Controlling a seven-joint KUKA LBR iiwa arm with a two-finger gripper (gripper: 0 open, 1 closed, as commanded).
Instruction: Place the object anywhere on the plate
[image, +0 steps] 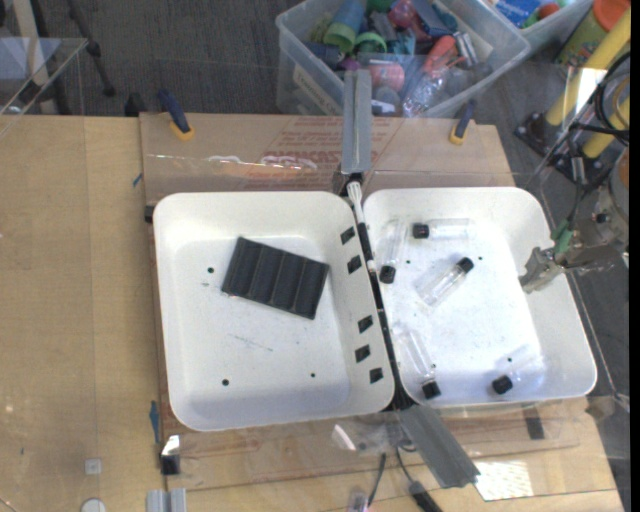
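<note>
Two white bins side by side on a wooden bench: left bin (180, 330) holds a dark ribbed rectangular plate (275, 277), lying flat and skewed, toward the upper middle of that bin. Right bin (560, 340) holds several clear plastic vials with black caps: one near the top (440, 230), one tilted at centre (445, 279), one upright-ish along the left wall (388, 255), one lower left (418, 362), one at the lower right (515, 378). All vials well apart from the plate, divider ridge with black tabs (362, 310) between them. Gripper (540, 268) sits at the right bin's right rim, over the edge, nothing visibly between its fingers; too small and blurry, cannot tell if spread or closed. Clear tote of coloured toys (400, 45) behind the bins. Brown cardboard (260, 150) under the bins' back edge carries faint red print, unreadable. Orange-handled clamps (178, 122) at the cardboard corners.
</note>
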